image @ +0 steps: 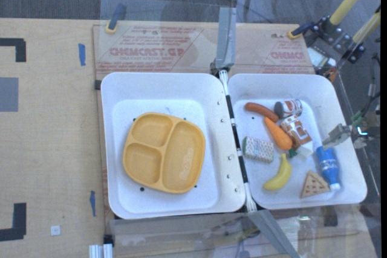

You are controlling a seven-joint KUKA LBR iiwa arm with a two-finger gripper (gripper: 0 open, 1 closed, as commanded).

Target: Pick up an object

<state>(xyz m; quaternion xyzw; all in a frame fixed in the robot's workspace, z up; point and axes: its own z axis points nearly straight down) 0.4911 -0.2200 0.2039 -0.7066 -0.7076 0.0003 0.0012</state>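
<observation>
While the claw (334, 136) is hovering at the right bin's (357, 190) far edge, its finger state cannot be determined. Directly beside it, the blue bottle (328, 167) is lying lengthwise toward the bin's front, its label unreadable.

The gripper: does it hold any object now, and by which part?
Nothing is held. The gripper sits at the right bin's edge, just above the blue bottle.

Even bright light, slight blur
</observation>
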